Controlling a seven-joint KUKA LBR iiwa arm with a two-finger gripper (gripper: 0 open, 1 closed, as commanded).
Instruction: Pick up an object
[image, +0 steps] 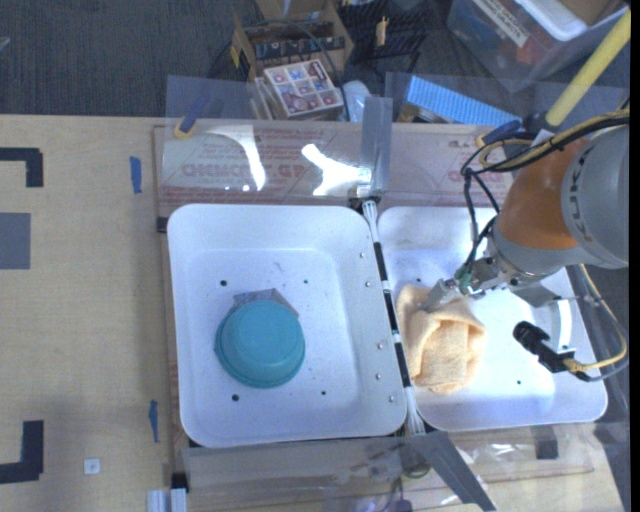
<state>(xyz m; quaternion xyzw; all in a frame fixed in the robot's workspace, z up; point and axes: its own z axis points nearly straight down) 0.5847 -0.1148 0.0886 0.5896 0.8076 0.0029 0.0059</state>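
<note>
In the camera view, the table (80, 300) is of light wood and carries two shallow white bins side by side. The left bin (200, 240) holds a teal bowl (261, 343), which stands upside down near the middle of the bin floor. A small grey scrap (262, 297) lies under the far edge of the bowl and touches it.

The right bin (540, 400) holds a yellow cloth (443, 346), crumpled into a heap. The cloth lies at the left side of this bin, just beside the wall that divides the two bins.

The grey arm with the orange band (535, 205) reaches in from the right and bends down over the right bin. Its tool (447, 291) is low, at the far upper edge of the yellow cloth, and seems to touch it there. I cannot tell whether the tool is released or clenched, because the tip is small and blurred against the cloth. The cloth rests on the bin floor.

Beyond the bins, a box with colourful print (298, 85) stands on the floor.
</note>
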